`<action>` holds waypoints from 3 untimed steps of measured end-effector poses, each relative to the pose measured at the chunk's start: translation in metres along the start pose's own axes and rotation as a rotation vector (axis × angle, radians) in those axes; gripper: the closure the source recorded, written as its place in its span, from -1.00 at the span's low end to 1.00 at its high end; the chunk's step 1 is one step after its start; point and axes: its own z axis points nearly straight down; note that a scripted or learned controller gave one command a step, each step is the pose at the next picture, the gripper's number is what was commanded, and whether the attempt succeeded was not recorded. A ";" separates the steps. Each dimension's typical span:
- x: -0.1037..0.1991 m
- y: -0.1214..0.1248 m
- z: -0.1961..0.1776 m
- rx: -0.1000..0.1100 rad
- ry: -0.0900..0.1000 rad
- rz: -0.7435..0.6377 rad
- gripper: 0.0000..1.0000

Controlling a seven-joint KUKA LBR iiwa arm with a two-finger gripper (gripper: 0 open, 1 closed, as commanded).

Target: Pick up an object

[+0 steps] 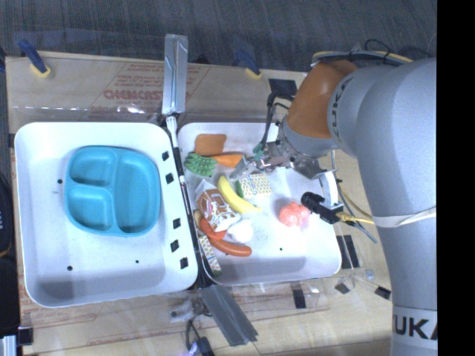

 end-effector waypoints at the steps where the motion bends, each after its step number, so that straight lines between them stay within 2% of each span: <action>1: 0.042 0.007 0.000 0.000 -0.001 0.087 -1.00; 2: 0.071 -0.056 -0.003 -0.012 -0.011 -0.026 -1.00; 3: 0.022 -0.067 -0.002 -0.006 -0.002 -0.113 -1.00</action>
